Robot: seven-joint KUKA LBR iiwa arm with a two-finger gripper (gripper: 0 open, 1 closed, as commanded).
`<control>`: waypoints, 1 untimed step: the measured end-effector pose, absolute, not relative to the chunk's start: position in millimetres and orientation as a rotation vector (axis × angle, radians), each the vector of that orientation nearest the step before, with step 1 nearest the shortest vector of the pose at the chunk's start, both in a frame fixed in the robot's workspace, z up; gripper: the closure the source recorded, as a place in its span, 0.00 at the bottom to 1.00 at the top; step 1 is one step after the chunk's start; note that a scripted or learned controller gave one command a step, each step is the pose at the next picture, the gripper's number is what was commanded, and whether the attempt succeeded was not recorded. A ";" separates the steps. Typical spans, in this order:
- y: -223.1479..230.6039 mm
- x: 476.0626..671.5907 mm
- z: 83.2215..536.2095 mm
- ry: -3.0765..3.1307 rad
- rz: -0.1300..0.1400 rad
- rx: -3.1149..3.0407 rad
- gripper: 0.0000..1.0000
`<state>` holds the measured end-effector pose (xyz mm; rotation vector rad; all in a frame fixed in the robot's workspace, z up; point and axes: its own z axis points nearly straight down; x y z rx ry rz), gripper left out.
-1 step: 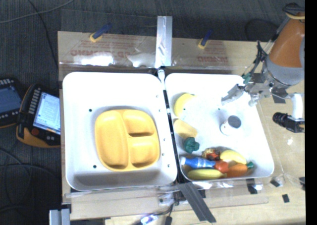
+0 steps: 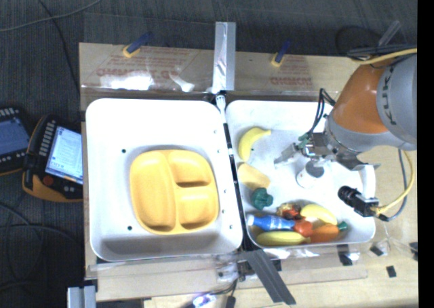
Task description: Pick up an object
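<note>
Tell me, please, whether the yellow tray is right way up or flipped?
Right way up: the yellow tray shows its three compartments facing upward in the left bin.

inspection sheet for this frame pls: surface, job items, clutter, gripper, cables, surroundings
Surface: two white bins side by side on the bench; left bin, right bin.
Job's things: in the right bin, a banana near the far left corner, a pale yellow piece, a green toy, and a heap of toy food along the near wall.
Clutter: a yellow divided tray lies in the left bin.
Gripper: gripper is over the middle of the right bin; finger state cannot be told, no object seen in it.
Cables: a black cable runs on the floor at far left; a yellow cable loops by the arm.
Surroundings: a teach pendant lies on the floor left of the bench.
</note>
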<state>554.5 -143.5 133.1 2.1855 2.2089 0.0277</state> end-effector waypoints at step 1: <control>-156.1 531.9 127.1 2.093 0.052 2.257 0.00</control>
